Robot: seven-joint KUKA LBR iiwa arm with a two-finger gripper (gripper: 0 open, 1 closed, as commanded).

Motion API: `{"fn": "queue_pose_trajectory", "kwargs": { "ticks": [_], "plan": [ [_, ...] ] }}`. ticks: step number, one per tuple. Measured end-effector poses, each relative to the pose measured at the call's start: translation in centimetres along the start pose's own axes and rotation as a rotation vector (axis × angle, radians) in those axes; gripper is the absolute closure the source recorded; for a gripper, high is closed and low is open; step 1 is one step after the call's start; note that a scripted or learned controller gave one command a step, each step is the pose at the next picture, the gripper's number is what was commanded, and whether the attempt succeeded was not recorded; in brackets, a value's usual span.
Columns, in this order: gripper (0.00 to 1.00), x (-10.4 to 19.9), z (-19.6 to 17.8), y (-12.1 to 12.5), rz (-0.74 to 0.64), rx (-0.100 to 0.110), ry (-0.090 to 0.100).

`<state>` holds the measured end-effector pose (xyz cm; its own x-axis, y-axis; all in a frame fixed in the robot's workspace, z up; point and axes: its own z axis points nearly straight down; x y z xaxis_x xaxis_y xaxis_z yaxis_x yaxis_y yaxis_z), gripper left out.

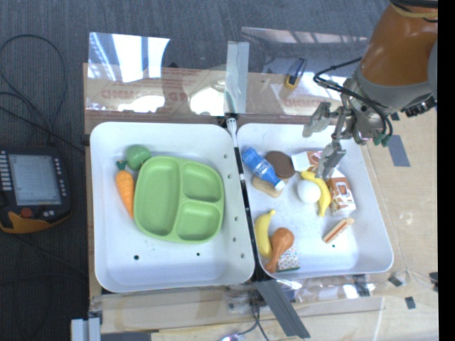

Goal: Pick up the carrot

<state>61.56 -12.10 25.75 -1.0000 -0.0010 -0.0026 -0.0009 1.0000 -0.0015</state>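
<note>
Legend, read from the near edge of the bench outward. At the near rim of the right-hand white bin [370, 258] lie a small yellow banana [264, 231] and a brown drumstick-shaped toy [279, 243]; just beyond them, toward 3 o'clock, rests a small hot-dog-shaped toy [337, 229]. The left-hand white bin [106, 261] holds a light-green plastic tray with three compartments [179, 197] at its centre. The orange toy carrot with a green leafy top [125, 187] lies at the tray's 9 o'clock side, touching or just beside the tray's edge, its long axis running near-to-far and its green top at the far end beside a round green vegetable toy [138, 153]. Farther back in the right bin sit a white egg [308, 191], a second yellow banana [321, 190], a small red-and-white carton [343, 196], a blue plastic bottle [257, 163] and a dark-brown round piece [282, 164]. The two-finger gripper [327, 163] hangs over this cluster at the bin's 1 o'clock corner, fingers parted with nothing between them — well apart from the carrot. Judged as hollow moulded plastic, the carrot should be light, stiff and somewhat slippery; a hold across its thicker upper half, fingers closing perpendicular to its length, looks most secure — though the adjacent tray edge leaves little room on that side.
</note>
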Motion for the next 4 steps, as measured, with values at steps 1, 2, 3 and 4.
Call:
{"fn": "queue_pose_trajectory", "kwargs": {
  "ticks": [1,2,3,4],
  "plan": [
    [0.0,6.2,4.5,3.2,0.013,-0.001,0.006],
    [0.0,10.0,7.4,6.9,-0.065,-0.002,0.004],
    [0.0,12.6,-3.0,2.3,-0.082,0.002,-0.009],
    [0.0,11.9,7.6,7.0,0.028,-0.003,0.009]
  ]
}}
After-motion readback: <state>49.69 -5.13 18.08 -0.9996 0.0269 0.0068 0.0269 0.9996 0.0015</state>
